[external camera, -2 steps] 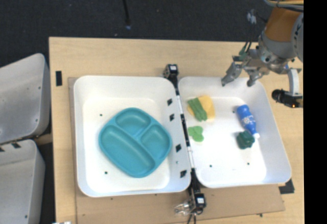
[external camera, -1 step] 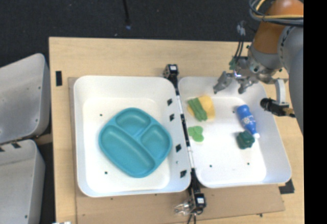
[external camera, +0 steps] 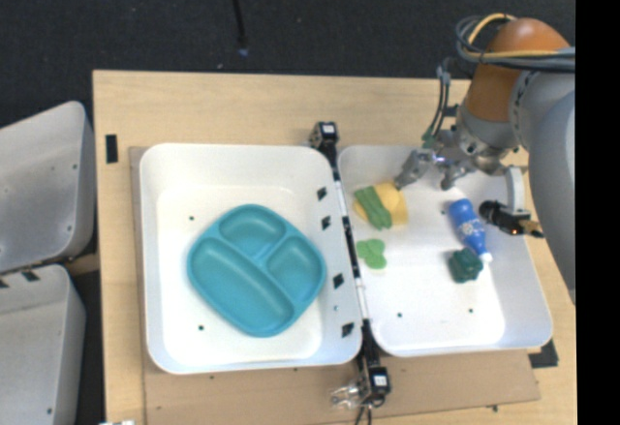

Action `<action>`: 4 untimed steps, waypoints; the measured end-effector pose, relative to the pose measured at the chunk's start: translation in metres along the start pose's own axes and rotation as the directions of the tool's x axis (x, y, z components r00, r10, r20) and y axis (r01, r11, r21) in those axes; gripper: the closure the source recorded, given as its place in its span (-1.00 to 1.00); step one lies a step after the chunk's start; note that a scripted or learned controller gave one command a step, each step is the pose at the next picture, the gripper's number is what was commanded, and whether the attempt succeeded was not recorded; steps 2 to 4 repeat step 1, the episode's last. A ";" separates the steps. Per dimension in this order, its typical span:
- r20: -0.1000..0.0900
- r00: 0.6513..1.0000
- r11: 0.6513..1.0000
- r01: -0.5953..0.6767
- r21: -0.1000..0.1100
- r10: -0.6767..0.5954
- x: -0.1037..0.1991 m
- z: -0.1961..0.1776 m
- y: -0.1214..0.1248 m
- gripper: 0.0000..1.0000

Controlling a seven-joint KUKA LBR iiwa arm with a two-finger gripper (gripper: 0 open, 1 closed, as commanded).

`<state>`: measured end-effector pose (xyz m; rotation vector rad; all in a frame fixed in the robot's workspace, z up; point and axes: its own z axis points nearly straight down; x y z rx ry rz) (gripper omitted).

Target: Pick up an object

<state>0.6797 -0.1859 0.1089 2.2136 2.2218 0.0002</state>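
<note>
My gripper [external camera: 431,173] hangs over the back of the right bin [external camera: 436,317], its two grey fingers spread apart and nothing between them. Just below and left of it lies a yellow object with a green piece on it [external camera: 380,204]. A small light green object [external camera: 371,254] rests near the bin's left wall. Farther right lie a blue bottle-like object [external camera: 467,226] and a dark green object [external camera: 465,265]. The arm's orange band [external camera: 504,65] rises behind the gripper.
The left bin [external camera: 165,317] holds a teal divided plate [external camera: 256,267]. A black-clipped divider [external camera: 344,249] separates the two bins. The wooden bench [external camera: 242,104] surrounds both, and grey shapes [external camera: 39,220] stand at the far left.
</note>
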 end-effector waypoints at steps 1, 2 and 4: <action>0.002 1.000 1.000 0.001 -0.001 -0.001 -0.001 -0.009 0.000 1.00; 0.002 1.000 1.000 0.001 -0.001 -0.001 -0.001 -0.009 0.000 1.00; 0.002 1.000 1.000 0.001 -0.001 -0.001 -0.001 -0.009 0.000 1.00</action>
